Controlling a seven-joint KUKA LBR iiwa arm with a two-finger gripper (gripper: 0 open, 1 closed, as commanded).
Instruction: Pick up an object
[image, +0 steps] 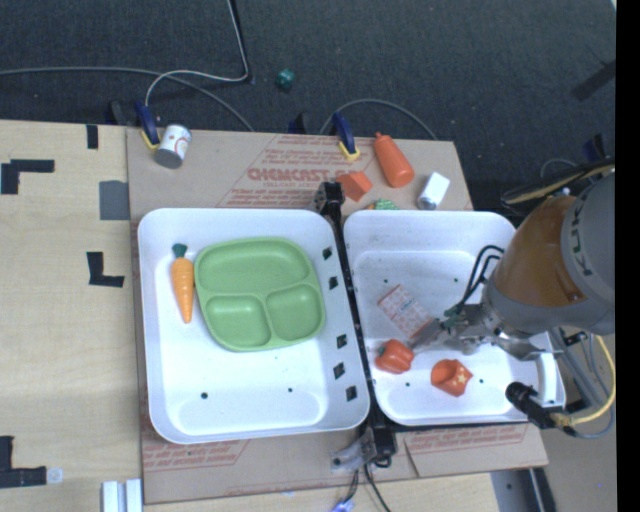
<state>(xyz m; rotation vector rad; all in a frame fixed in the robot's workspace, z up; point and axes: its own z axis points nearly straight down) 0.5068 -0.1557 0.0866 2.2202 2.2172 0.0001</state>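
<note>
The right bin (420, 225) holds two small red-orange toy pieces: one (395, 356) near its front left and another (452, 376) nearer the front middle. A flat printed packet (400, 306) lies in the bin's middle. My gripper (432, 332) reaches in from the right and sits low over the bin floor, just right of and above the left red piece and close to the packet's lower corner. The grey arm with its orange band (545, 262) hides the bin's right side.
In the left bin (160, 380) lie a green divided plate (262, 293) and a toy carrot (183, 285). Behind the bins on the cardboard are an orange bottle shape (393, 160), a small orange block (357, 184), a white cube (434, 189), a can (173, 144) and two blue clamps.
</note>
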